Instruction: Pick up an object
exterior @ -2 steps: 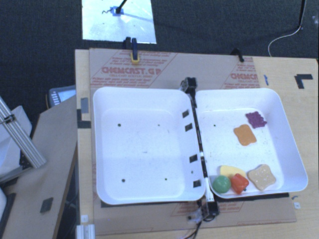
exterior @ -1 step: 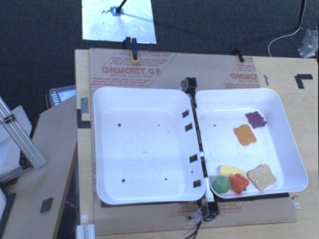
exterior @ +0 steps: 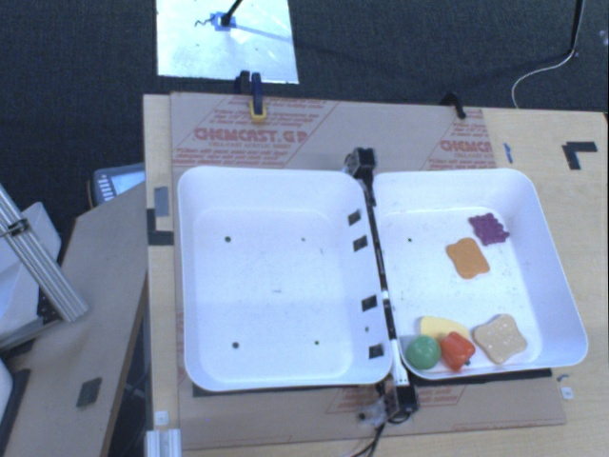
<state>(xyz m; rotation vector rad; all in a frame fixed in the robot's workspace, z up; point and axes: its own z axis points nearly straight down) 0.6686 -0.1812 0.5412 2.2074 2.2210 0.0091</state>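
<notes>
Waiting on pick: objects clustered at 5 o'clock of right bin (exterior: 533,193), orange slab (exterior: 468,257) long axis 11-to-5, gripper state cannot tell

A pale wooden bench (exterior: 571,131) fills most of the camera view, topped by a brown protective sheet (exterior: 314,131) printed with red lettering. Beyond the bench lies dark carpeted floor (exterior: 76,36), where a shiny square metal plate (exterior: 225,27) rests with a thin black rod angled onto it. A white cable (exterior: 544,68) loops down at upper right. At left stands a lower wooden surface (exterior: 90,303), with an aluminium extrusion (exterior: 38,260) leaning diagonally beside it.
</notes>
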